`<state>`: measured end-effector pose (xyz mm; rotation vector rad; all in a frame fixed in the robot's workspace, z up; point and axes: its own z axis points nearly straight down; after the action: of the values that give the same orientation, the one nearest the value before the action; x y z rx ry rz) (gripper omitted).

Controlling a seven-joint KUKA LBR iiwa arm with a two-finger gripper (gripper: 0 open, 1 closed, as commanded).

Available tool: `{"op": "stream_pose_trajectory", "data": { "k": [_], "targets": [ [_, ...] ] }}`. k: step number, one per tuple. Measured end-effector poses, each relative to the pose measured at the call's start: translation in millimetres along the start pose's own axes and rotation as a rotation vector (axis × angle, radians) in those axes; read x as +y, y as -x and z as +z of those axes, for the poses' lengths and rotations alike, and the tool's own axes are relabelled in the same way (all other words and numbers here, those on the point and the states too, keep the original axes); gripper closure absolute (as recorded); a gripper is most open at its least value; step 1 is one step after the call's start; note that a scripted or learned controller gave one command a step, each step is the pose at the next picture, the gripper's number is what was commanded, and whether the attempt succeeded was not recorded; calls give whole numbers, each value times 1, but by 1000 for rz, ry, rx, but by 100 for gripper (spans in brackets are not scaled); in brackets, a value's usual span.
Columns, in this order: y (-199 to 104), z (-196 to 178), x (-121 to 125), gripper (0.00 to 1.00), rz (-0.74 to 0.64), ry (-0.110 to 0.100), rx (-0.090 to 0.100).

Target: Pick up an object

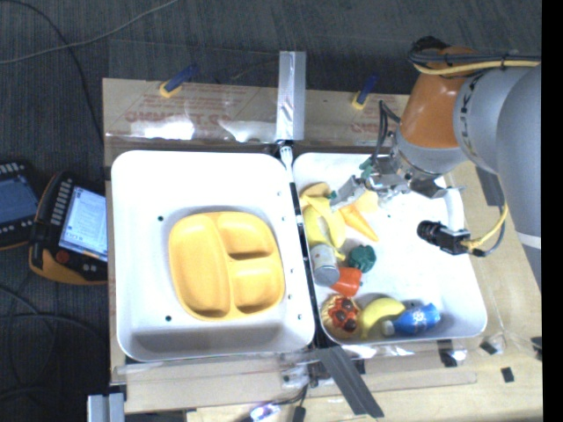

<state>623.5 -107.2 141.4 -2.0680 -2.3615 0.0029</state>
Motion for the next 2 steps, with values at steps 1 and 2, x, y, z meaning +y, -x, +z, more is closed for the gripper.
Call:
{"op": "stream_pose_trajectory", "data": {
  "k": [1, 2],
  "targets": [
    [26, 50, -4, 0, -81, 15, -8],
    [-23, -78, -36, 0, -121, 4, 0]
  ]
}}
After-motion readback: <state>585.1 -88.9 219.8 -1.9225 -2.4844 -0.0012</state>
